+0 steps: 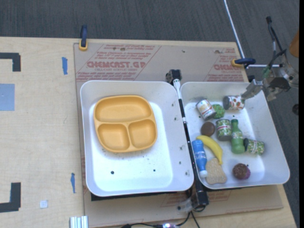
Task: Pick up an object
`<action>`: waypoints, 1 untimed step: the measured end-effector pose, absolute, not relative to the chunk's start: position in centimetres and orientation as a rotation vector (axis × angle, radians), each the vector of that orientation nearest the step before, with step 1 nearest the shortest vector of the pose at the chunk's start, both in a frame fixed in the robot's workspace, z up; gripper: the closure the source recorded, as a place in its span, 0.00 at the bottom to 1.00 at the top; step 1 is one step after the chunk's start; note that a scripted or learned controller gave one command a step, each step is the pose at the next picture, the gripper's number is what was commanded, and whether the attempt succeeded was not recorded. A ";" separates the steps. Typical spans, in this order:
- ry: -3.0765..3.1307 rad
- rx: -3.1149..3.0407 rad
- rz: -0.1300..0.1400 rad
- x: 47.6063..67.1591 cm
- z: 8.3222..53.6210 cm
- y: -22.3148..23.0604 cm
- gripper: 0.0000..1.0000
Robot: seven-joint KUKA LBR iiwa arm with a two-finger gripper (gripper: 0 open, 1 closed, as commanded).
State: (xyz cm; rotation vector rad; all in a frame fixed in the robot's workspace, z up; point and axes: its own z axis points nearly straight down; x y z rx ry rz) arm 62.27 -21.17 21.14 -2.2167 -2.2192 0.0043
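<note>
Task objs sit in the right shallow white bin (278,144): small can w/ red-white label (233,102) at far side, another labelled can (205,109) just left of it w/ a green lumpy piece (218,111) between. Mid bin: brown round item (207,128), green-label can (223,129), green plastic bottle (236,137), green can lying on side (255,147). Near side: yellow banana (212,147), blue-white bottle (199,155) along left wall, tan bread slice (216,173), dark red round fruit (242,171). Grey two-finger gripper (255,88) hangs over far right rim, just right of the red-white can; can't tell if fingers are apart or closed, nothing seen between them. Left white bin (90,141) holds orange three-section plate (126,122).
</note>
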 end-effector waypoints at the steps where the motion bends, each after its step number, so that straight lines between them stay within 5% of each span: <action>1: -2.222 -2.218 0.002 63.6 9.3 -20.2 0.00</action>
